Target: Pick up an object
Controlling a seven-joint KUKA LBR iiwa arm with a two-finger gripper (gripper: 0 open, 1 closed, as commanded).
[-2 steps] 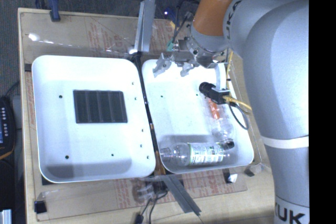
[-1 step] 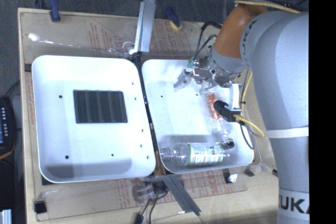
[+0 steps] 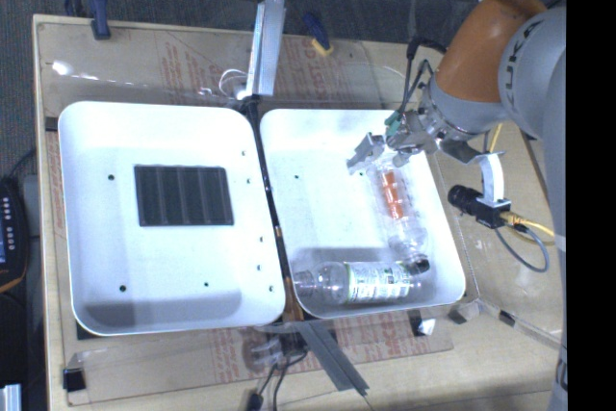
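Lowest in frame, a clear bottle [image 3: 358,281] lies along the right bin's [image 3: 318,149] bottom wall; right of it a second bottle [image 3: 397,207], orange inside, runs up to the gripper [image 3: 377,149], whose grip I cannot tell. Both look light, slick, crushable: best grasped mid-body.

So the desk [image 3: 510,322] is a pale wood-look top with faint red print on it. Two shallow white bins sit on it side by side, touching along the middle: the left bin [image 3: 96,207] and the right bin [image 3: 318,159]. A grey metal bar [image 3: 266,43] lies at the back edge, two blue clamps [image 3: 99,12] grip the far rim, and a yellow cable [image 3: 529,228] trails off to the right.
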